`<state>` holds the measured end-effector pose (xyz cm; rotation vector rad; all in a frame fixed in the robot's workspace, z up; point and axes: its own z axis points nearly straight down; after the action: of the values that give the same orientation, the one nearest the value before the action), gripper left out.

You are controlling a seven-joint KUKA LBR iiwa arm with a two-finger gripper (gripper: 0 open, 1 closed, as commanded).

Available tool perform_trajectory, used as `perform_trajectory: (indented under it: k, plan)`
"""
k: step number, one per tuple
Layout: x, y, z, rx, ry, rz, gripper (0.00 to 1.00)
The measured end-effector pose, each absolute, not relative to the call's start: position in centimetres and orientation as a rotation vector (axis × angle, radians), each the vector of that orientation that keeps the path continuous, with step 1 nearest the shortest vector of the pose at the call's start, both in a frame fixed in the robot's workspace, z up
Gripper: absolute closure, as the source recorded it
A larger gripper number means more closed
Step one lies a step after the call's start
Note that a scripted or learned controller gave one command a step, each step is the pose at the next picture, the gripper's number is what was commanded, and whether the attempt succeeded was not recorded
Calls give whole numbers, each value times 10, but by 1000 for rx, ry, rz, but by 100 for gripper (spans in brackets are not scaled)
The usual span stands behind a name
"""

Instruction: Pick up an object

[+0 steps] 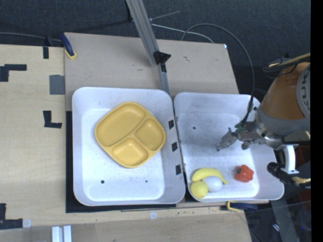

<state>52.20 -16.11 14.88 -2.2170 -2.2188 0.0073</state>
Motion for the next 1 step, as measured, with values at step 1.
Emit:
perform_trajectory:
  k: [1]
  plan:
    - [520, -160, 95, -2216, -2218, 8, 0]
